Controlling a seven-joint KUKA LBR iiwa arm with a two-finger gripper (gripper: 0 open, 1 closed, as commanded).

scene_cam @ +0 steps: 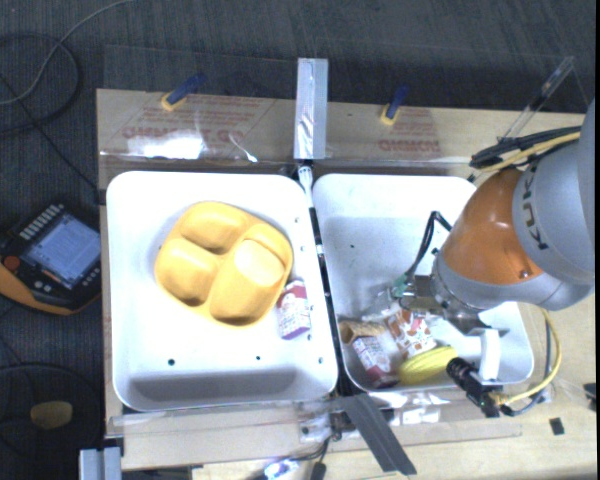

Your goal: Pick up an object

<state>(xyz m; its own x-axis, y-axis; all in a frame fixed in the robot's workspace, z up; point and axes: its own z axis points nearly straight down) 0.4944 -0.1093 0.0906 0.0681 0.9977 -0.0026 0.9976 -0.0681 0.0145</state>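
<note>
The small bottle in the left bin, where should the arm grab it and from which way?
Probably across the middle of the small bottle, coming straight down. It lies on its side near the bin's right wall, touching the big yellow container, so its long sides look easiest to pinch.

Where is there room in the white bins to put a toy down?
Left bin: bare floor along the front, below the yellow container and small bottle. Right bin: bare at the back-left. Its front is crowded with snack packets under the arm.
</note>
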